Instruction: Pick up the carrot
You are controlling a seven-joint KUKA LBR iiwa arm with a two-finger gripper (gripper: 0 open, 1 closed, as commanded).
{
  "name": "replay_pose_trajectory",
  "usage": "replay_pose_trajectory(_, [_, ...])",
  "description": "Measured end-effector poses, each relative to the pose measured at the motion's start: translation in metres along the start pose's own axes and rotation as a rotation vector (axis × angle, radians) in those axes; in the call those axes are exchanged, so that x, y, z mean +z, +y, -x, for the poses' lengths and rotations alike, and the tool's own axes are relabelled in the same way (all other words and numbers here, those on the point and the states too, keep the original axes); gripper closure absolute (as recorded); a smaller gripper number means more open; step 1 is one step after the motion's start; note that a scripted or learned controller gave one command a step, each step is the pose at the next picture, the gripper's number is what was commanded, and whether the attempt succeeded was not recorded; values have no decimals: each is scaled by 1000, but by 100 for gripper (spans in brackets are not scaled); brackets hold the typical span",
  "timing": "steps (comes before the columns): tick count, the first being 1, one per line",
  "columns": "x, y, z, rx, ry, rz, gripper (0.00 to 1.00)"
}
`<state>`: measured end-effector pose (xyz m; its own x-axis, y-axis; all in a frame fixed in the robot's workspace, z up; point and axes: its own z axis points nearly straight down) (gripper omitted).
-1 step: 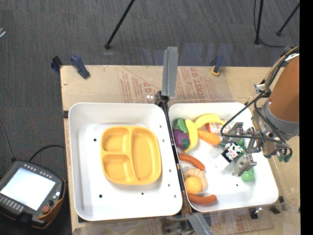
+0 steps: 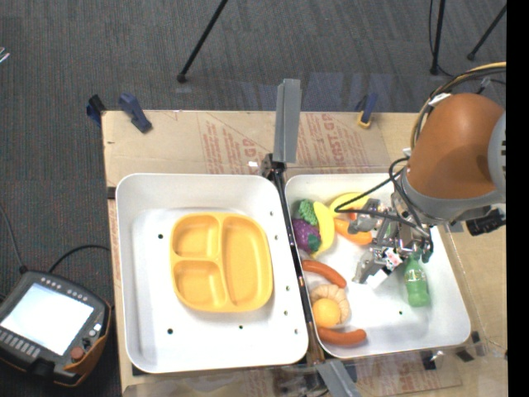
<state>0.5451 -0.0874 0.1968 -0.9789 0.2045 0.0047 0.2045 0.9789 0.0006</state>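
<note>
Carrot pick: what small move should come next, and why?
Probably shift the pincer toward the bin's far-left side and lower it. The carrot lies there, beside the banana and partly under the wrist cabling, while the pincer hangs nearer the green bottle, with nothing visibly between its fingers.

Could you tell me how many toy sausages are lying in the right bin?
2: one sausage lies mid-bin just below the grapes; the other sausage lies near the front edge. More may hide under the arm.
</note>
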Motion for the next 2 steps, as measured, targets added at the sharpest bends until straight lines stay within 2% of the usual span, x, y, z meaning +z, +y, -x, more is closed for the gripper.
replay_pose_trajectory(1, [112,1,39,56,0,-1,0])
replay_pose_trajectory(2, [109,15,48,413,-5,1,0])
